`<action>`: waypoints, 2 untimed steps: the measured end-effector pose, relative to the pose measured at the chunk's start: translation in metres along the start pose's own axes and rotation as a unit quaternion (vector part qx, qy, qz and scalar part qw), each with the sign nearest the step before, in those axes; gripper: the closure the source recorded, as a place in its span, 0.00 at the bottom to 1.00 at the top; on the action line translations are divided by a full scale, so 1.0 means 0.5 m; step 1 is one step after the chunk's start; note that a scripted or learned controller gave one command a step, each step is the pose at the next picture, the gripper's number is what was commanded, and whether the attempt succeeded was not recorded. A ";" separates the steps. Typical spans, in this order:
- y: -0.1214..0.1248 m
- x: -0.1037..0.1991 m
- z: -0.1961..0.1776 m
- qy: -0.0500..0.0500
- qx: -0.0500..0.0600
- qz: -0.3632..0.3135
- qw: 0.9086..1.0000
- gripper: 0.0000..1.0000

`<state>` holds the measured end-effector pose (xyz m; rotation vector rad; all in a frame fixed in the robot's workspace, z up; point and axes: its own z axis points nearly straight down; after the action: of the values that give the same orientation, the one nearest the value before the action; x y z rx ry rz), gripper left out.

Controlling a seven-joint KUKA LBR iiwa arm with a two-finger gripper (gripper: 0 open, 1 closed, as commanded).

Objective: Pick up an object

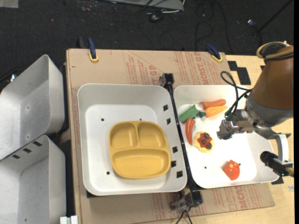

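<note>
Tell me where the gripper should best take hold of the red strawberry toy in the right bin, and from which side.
Probably from straight above, closing across the strawberry's broad red body. It lies apart from the other toys, away from the bin wall, so the fingers have space.

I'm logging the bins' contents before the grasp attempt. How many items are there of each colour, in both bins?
Yellow: 1, tray
Orange: 1, carrot
Green: 1, piece
Red: 2, chili, strawberry
Red and yellow: 1, round toy
Total: 6
</note>
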<state>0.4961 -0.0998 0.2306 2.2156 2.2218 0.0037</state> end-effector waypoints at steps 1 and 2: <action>0.057 0.089 0.021 0.001 0.002 -0.002 1.000 1.00; 0.116 0.165 0.001 0.001 0.001 -0.002 1.000 1.00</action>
<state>0.5537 -0.0171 0.2301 2.2126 2.2280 0.0042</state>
